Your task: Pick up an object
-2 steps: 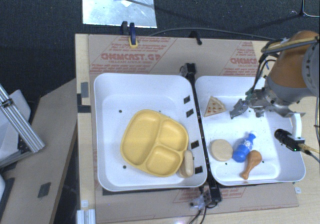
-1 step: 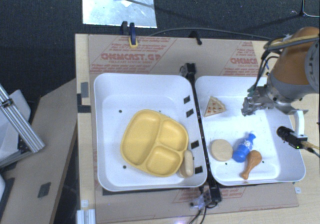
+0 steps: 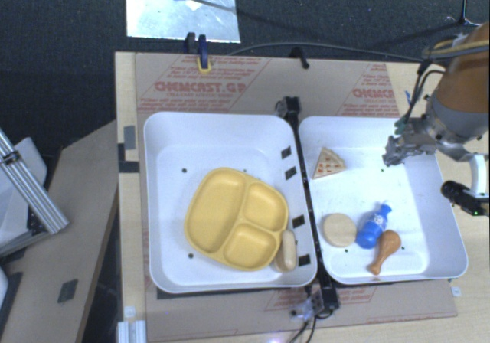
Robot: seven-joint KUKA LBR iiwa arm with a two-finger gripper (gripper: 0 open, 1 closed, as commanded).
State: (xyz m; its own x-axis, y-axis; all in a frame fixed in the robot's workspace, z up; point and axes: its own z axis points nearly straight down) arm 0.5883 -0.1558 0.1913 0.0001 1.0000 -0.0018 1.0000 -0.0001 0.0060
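Observation:
In the right bin (image 3: 440,253) lie a pizza slice (image 3: 328,163), a round tan cookie (image 3: 338,230), a blue bottle (image 3: 373,227) and a brown drumstick (image 3: 383,250). My gripper (image 3: 398,148) hangs over the bin's far right part, to the right of the pizza slice and well above the bottle. Nothing shows between its fingers. A yellow divided tray (image 3: 236,217) rests in the left bin (image 3: 164,181), with a pale bread roll (image 3: 286,250) against its lower right edge.
A black divider with clips (image 3: 301,188) runs between the two bins. The arm's orange band and grey wrist (image 3: 463,96) reach in from the right above the right bin's far corner. Bare bin floor lies between the pizza slice and the gripper.

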